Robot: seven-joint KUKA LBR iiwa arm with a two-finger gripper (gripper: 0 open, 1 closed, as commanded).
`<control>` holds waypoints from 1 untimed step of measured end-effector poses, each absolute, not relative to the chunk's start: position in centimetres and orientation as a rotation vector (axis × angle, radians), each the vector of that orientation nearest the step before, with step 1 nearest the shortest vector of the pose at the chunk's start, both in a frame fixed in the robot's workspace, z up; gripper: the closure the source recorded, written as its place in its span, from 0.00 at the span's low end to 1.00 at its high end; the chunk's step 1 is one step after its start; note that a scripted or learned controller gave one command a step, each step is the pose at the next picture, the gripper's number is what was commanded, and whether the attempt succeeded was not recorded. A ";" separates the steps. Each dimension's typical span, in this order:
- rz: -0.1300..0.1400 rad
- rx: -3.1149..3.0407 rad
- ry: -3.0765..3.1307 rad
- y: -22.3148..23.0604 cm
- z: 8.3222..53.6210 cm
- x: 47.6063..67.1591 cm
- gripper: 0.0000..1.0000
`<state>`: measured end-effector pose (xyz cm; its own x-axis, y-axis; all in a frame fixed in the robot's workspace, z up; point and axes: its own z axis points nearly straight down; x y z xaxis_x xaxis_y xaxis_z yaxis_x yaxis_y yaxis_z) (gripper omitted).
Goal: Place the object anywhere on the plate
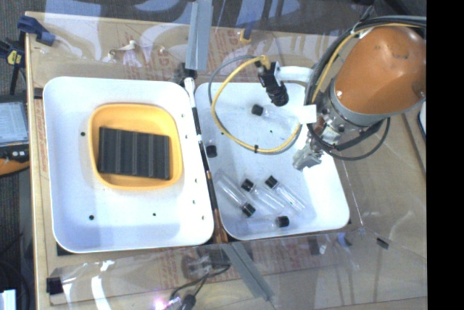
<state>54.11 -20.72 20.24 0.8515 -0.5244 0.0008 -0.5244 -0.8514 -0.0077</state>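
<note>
Hovering over the right bin [330,211], near its right edge: gripper [308,156], jaw state not discernible
Clear tubes [264,196] lie along that bin's front edge; yellow plate [109,120] in left bin [65,214]

You are looking at a yellow plate [135,115] with rounded corners, sitting flat in the left bin and carrying a dark ribbed rectangular insert [135,153] in its middle. In the right bin, several clear tubes with black caps [264,194] are lying on their sides, clustering toward the near edge at differing angles, some just beside one another. One more black-capped piece [257,110] is lying apart from them, farther back in that bin, well away from the plate.
</note>
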 end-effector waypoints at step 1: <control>0.006 -3.084 0.586 -16.1 20.2 49.1 1.00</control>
<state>49.11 -16.11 20.23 0.9303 -0.3667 -0.0043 -0.3667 -0.9303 -0.0018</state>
